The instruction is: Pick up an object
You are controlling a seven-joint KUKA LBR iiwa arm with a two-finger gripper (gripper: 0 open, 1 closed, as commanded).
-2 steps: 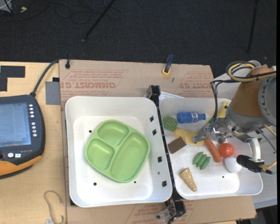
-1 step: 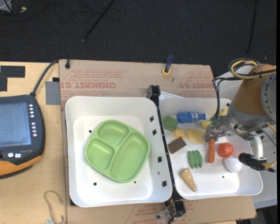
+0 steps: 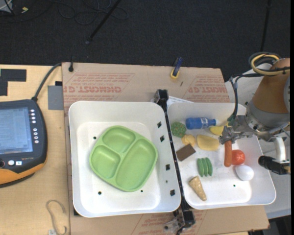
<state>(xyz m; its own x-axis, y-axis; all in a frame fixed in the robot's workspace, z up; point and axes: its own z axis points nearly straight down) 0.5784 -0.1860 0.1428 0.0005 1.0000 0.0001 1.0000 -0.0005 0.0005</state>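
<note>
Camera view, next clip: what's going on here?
The arm reaches in from the right, its end effector low over the right bin, by a carrot and tomato. No grasp is visible. A bottle, egg and cone lie around. The left bin holds a green plate.

Behind my worktop [image 3: 19, 72] lies dark carpeted floor [image 3: 196, 23] strewn with black cables [image 3: 88, 9]; brown cardboard [image 3: 137, 84] covers the worktop's middle.

Right bin [image 3: 264, 196] is pretty packed up top: blue bottle [image 3: 200, 123], yellow pieces [image 3: 207, 142], carrot [image 3: 228, 153] all bunched together. Its bottom right corner's open, between cone [image 3: 197, 188] and white egg [image 3: 244, 172].
</note>
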